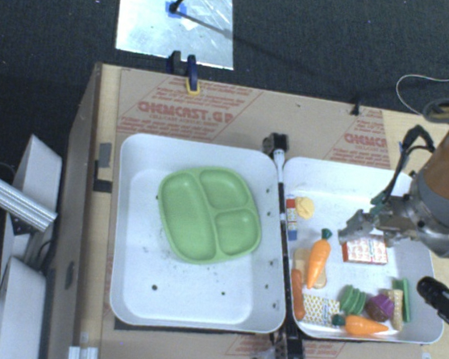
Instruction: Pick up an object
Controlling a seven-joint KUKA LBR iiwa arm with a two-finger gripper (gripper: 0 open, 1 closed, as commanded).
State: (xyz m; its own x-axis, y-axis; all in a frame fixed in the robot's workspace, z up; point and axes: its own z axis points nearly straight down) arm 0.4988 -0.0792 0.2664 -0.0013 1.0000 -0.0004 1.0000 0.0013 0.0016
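**White bins: one tray on the left, a heap of toy food on the right**

White plastic makes up the two shallow bins side by side on the cardboard-covered surface [217, 109]. One left white bin [134, 285] holds a single pale green divided tray with three compartments [208, 213], lying flat near its middle. One right white bin [418, 324] holds the small things, gathered toward its left and near sides: three orange toy carrots, one upright carrot [318, 259] near the divider, one long carrot [297, 293] along the divider edge, one carrot lying flat [365, 325] at the near rim. Also there: one red and white printed card box [365, 250], one green ridged vegetable [352, 299], one purple piece [382, 306], one patterned flat packet [320, 309], one yellow round piece [305, 207].

One grey arm with an orange band reaches in from the right; its gripper [358, 225] hangs over the right bin just above the card box. Whether its fingers are spread or pressed together, I cannot tell.
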